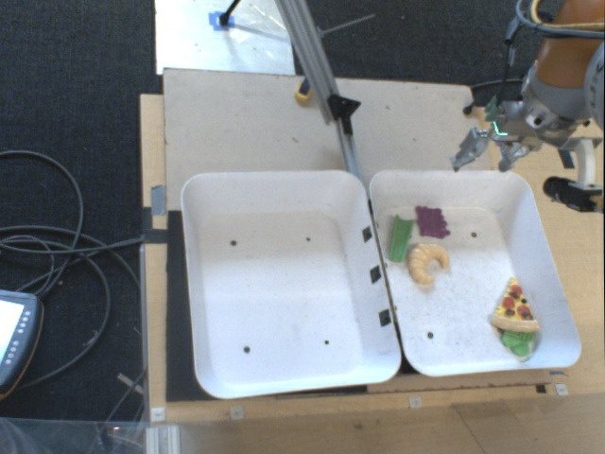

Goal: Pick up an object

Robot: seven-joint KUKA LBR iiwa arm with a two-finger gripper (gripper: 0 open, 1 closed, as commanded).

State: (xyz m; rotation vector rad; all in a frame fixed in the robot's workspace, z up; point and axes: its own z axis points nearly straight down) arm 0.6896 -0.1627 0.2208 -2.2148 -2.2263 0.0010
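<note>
A robotics lab: a plywood surface on dark carpet carries two white bins with toy food, loose cables trail beside it, and a robot arm reaches in.

Purple grapes, green stick, perhaps celery.

The gripper hovered with fingers apart above the table's far right corner; the croissant lay in the right bin
</note>
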